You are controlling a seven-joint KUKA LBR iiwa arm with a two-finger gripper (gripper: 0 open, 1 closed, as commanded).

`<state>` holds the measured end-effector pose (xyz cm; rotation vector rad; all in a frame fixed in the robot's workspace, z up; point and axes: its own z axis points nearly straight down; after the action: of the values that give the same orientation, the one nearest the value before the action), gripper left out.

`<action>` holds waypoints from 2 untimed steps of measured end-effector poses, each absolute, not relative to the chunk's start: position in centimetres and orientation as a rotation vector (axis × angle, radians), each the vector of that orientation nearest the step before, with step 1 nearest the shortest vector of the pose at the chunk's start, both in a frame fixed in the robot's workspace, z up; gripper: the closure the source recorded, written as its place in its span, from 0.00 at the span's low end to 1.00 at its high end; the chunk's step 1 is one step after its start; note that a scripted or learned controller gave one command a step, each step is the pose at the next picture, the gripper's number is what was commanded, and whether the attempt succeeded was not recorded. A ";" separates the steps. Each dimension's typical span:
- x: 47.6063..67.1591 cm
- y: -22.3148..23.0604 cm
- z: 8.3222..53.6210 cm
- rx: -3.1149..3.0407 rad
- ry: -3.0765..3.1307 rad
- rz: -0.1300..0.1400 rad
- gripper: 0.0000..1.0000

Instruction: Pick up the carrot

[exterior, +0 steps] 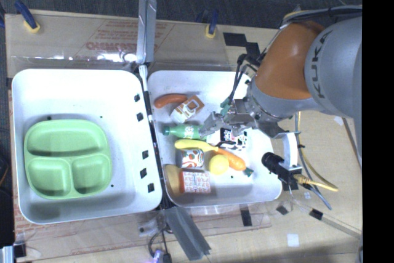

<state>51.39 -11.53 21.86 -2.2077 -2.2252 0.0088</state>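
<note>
carrot [232,160] lies in the right bin [266,193], lower centre of the frame, touching the lemon [218,164] and just beside the banana [192,145]. looks like light, stiff, smooth plastic; grab mid-body, across its width. gripper [229,121] hovers just above it; grip state unclear.

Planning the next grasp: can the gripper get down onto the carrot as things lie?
Probably yes, though tightly. The carrot lies uncovered in the right bin, close to the gripper. But the lemon touches one side of it and the black-and-white toy crowds its other side.
</note>
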 end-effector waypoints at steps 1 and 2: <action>50.0 -21.1 13.6 -2.023 -2.396 0.005 0.00; 47.6 -20.9 9.0 -2.013 -2.405 0.003 0.00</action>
<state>47.58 -20.95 9.00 -2.0130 -2.4049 0.0033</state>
